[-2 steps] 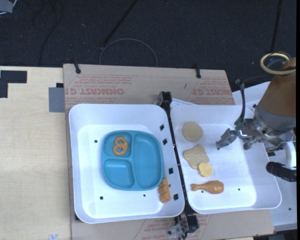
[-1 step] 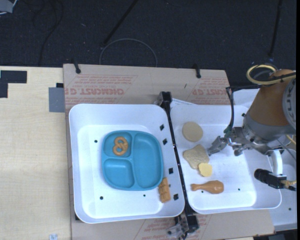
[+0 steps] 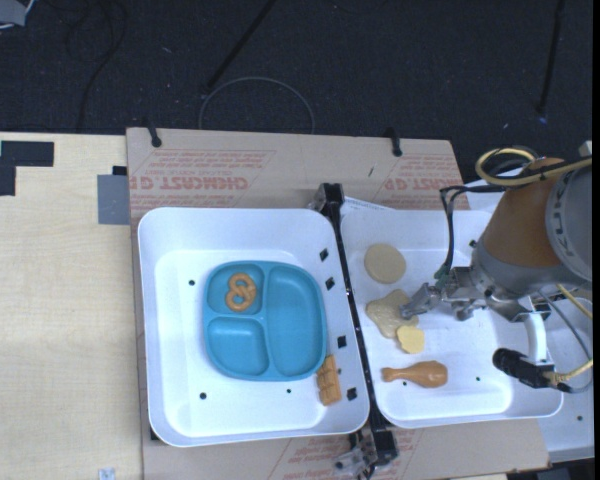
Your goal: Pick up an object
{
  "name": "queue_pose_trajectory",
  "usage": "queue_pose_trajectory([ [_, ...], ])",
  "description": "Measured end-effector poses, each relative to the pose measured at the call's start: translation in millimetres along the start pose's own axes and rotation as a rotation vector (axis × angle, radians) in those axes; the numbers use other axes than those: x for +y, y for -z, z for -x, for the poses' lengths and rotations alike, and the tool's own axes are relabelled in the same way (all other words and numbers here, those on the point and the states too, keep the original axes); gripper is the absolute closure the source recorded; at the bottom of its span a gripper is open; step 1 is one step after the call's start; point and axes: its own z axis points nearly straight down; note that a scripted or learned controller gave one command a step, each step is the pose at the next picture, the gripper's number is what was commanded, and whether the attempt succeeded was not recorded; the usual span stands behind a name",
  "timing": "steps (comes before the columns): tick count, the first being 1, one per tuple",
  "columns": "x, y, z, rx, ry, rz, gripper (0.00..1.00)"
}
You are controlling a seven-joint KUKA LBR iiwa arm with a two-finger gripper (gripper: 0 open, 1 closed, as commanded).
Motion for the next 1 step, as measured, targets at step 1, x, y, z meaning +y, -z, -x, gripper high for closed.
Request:
queue_pose_trajectory([
  [1, 1.5, 13.5, 0.2, 0.002, -0.002, 0.004, 1.0],
])
